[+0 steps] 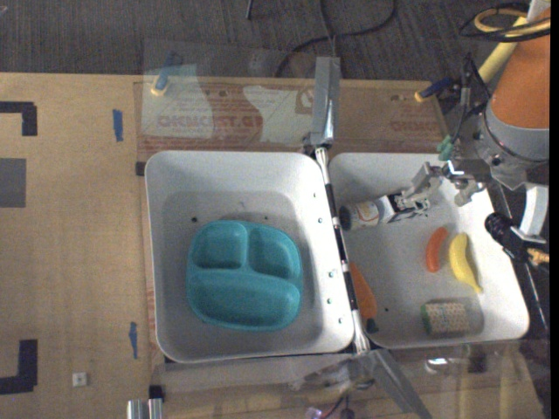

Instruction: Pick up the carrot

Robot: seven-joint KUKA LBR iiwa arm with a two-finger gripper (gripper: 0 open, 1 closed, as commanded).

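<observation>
You are viewing the end effector [377,209], its opening impossible to judge, hovering in the right bin [502,326] while the carrot [362,293] is lying toward its 6 o'clock against the bin's 9 o'clock wall, long axis running roughly 11-to-5.

robotics lab | white bins [175,182] on taped cardboard bench [70,234] | loose cables [349,7] on floor

one fixed overhead camera, slanted down on both bins [157,234]; arm [524,103] entering from right
</observation>
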